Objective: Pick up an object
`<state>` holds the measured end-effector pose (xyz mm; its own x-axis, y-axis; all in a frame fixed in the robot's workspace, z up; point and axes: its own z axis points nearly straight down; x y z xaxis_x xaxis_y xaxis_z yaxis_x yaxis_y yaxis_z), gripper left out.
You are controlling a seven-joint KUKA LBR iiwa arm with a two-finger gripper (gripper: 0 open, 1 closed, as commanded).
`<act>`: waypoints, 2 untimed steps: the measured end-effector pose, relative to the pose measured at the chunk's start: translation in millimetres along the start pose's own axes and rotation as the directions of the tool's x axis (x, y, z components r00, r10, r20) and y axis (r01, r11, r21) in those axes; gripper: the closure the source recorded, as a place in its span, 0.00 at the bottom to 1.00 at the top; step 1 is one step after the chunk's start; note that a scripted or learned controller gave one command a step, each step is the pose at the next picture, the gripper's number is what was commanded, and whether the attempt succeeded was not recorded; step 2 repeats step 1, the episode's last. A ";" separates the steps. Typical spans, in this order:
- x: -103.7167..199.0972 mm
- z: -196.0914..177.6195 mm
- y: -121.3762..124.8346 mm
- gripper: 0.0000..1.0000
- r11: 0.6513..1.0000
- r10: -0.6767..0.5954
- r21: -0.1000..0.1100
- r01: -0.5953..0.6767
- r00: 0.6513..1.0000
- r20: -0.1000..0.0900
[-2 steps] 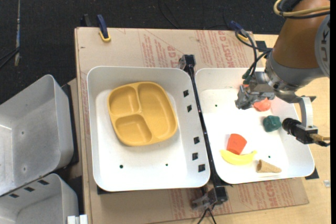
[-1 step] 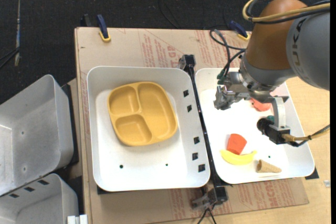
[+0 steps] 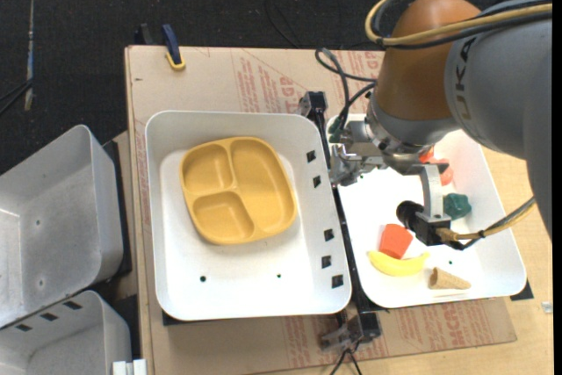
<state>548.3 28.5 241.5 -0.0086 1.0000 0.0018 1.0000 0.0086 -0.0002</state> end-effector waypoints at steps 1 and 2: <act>55.3 -7.0 2.7 1.00 1.000 0.002 -0.001 -0.002 1.000 0.001; 55.3 -7.0 2.7 1.00 1.000 0.002 -0.001 -0.002 1.000 0.001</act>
